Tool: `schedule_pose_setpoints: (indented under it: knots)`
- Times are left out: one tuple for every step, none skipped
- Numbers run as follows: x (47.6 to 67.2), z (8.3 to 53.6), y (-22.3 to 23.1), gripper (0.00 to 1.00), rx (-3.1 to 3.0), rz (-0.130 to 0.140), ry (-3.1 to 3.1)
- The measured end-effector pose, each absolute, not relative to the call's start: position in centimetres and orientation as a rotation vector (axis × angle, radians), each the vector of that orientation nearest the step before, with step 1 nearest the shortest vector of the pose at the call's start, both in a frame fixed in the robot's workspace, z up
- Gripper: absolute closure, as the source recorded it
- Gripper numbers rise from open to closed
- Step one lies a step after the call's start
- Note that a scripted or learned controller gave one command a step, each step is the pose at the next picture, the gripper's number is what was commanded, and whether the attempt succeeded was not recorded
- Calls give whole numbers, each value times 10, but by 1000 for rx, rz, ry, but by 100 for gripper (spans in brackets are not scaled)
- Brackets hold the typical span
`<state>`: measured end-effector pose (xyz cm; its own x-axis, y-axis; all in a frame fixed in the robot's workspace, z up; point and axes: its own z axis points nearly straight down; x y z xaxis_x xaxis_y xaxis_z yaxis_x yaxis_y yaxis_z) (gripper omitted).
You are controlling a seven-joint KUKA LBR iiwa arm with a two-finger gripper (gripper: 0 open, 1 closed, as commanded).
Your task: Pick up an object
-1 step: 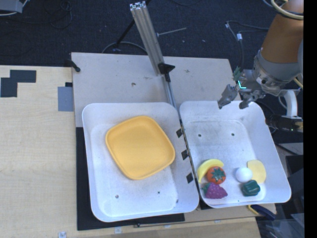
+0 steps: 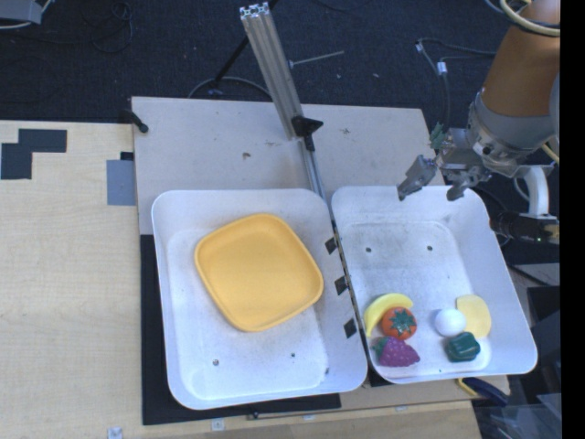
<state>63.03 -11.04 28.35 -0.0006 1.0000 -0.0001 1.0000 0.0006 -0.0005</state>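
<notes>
My gripper (image 2: 430, 183) hangs over the far rim of the right bin (image 2: 416, 245), its two fingers spread open with nothing between them. At the near end of that bin lies a cluster of toy foods: a yellow banana (image 2: 386, 305), a red tomato (image 2: 398, 323), purple grapes (image 2: 398, 352), a white ball (image 2: 449, 321), a yellow slice (image 2: 474, 314) and a green piece (image 2: 462, 347). They lie well below the gripper in the view, apart from it.
The left bin (image 2: 183, 355) holds a square yellow plate (image 2: 258, 270). A slanted aluminium post (image 2: 274, 62) rises behind the bins, ending near the divider between them. A pale wooden table surface (image 2: 64, 282) lies to the left.
</notes>
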Motion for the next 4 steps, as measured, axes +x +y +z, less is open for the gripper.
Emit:
schedule_pose_setpoints:
  knots:
    - [637,234,-117,0,-2219,4,-2220]
    - [638,179,-126,0,-2219,4,-2220]
    - [627,128,-126,0,-2218,4,-2220]
    - [628,141,-127,100,-2223,1,-2219]
